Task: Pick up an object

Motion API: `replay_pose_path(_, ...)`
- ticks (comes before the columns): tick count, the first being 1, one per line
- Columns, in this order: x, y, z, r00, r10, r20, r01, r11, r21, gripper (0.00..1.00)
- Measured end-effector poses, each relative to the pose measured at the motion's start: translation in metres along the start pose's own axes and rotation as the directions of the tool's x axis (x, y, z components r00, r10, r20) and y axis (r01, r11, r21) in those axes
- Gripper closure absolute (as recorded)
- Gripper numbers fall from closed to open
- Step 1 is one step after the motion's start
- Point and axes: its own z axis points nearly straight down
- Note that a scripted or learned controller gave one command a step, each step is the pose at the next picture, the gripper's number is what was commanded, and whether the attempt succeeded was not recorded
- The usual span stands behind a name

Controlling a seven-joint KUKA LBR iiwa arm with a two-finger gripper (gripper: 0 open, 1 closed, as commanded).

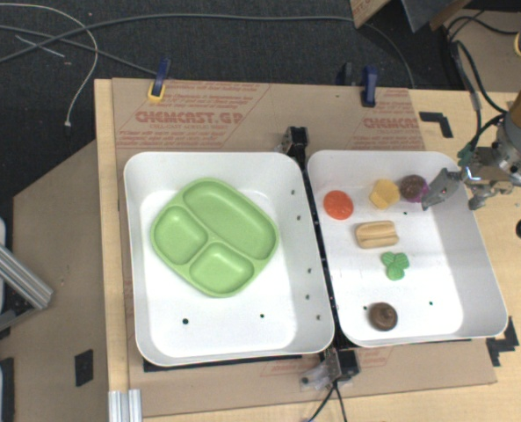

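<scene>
- Six small items are being held in the right bin (471, 262); a purple piece (413, 186) is lying just left of the gripper (458, 188).
- Nothing is being gripped: the fingers (439, 189) are being kept spread apart over the bin's upper right.
- One green divided plate (213, 235) is being carried in the left bin (146, 192).

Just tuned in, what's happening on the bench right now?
The arm reaches in at the right bin's far right corner, its gripper open just beside the purple toy, holding nothing. That bin also holds a yellow piece, an orange-red round one, a hot-dog bun, a green piece and a brown donut-like piece. The left bin holds a green divided plate.
</scene>
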Motion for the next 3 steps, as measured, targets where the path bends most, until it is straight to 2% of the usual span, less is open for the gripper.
replay_pose_path(1, 0.001, 0.003, -0.008, 1.0, -0.004, 0.003, 0.004, 1.0, -0.014, 0.0)
replay_pose_path(2, 0.004, 0.003, 0.055, 1.0, -0.003, 0.001, 0.003, 1.0, -0.007, 0.0)
replay_pose_path(3, 0.006, 0.002, 0.098, 1.0, -0.004, 0.002, 0.004, 1.0, -0.009, 0.0)
